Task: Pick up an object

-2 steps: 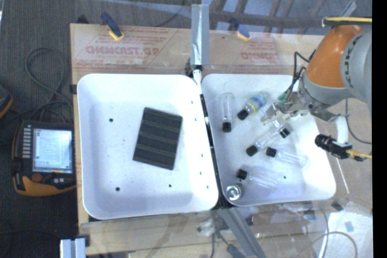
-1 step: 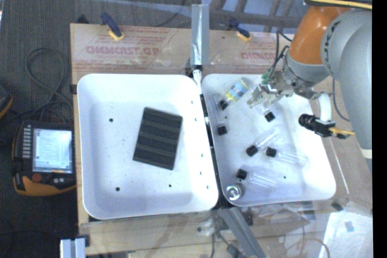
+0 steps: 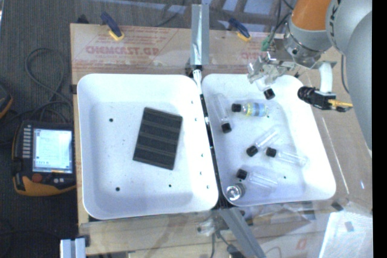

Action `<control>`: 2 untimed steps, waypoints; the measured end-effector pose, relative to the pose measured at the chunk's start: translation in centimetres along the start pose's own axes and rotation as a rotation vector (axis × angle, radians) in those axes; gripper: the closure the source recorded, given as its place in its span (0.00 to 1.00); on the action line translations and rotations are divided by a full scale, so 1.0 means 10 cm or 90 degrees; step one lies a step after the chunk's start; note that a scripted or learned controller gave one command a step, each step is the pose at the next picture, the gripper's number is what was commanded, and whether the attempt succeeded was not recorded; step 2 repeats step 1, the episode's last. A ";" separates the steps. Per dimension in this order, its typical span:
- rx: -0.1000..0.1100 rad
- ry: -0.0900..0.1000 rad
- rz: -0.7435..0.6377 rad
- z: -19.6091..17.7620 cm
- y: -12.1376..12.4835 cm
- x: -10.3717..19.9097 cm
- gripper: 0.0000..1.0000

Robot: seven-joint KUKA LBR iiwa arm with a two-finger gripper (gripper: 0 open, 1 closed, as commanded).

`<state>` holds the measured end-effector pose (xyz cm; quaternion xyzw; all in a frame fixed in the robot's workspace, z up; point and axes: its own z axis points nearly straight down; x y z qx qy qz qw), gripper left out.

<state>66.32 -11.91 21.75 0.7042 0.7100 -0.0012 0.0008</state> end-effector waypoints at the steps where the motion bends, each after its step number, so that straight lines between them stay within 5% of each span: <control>1: 0.001 0.002 0.044 -0.12 0.05 0.12 1.00; 2: 0.001 0.002 0.044 -0.12 0.05 0.12 1.00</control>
